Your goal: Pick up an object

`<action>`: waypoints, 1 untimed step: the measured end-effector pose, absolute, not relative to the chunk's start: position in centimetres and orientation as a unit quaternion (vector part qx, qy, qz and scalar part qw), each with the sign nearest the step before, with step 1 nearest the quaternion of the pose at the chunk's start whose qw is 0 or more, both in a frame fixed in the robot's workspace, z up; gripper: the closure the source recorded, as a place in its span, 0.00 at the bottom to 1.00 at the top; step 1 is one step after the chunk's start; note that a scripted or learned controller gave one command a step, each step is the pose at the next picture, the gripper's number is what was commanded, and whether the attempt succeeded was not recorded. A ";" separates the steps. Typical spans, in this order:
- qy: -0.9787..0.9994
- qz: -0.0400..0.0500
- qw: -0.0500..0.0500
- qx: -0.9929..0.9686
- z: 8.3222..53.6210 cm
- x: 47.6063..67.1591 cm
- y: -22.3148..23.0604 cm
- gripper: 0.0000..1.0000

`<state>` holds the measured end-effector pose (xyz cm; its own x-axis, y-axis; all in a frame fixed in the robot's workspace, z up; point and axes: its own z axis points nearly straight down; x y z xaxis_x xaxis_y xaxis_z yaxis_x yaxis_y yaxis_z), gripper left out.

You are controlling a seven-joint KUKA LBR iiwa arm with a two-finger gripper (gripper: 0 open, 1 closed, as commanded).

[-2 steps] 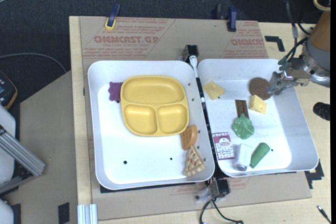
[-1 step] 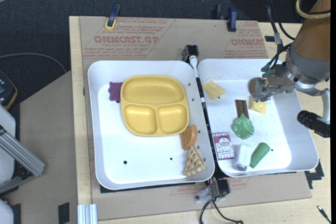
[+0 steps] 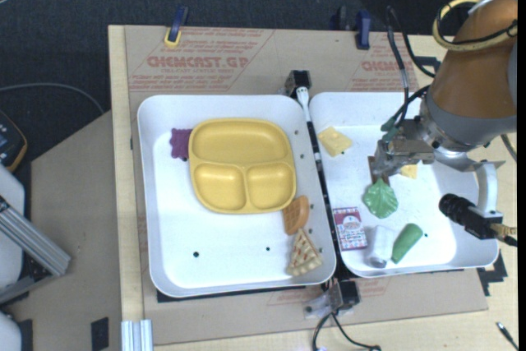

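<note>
My gripper (image 3: 383,174) hangs low over the right bin (image 3: 359,113), just above a green leafy toy (image 3: 380,200) that lies right under its tips. Whether anything sits between the tips is hidden by the wrist. Near it lie a yellow cheese wedge (image 3: 334,140), a small yellow piece (image 3: 408,171) partly hidden behind the wrist, a red and white card (image 3: 351,228), a white cylinder (image 3: 379,244) and a green pepper-like piece (image 3: 407,242).
The left bin (image 3: 160,201) holds a yellow divided plate (image 3: 242,163), a purple piece (image 3: 179,143), a brown pastry (image 3: 296,214) and a waffle wedge (image 3: 303,253). The arm's orange and grey body (image 3: 477,70) covers the right bin's far right side.
</note>
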<state>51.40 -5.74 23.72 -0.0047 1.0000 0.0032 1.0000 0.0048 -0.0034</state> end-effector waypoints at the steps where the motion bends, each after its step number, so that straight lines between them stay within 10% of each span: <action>1: -0.709 0.001 0.003 -0.705 22.0 49.4 -0.2 1.00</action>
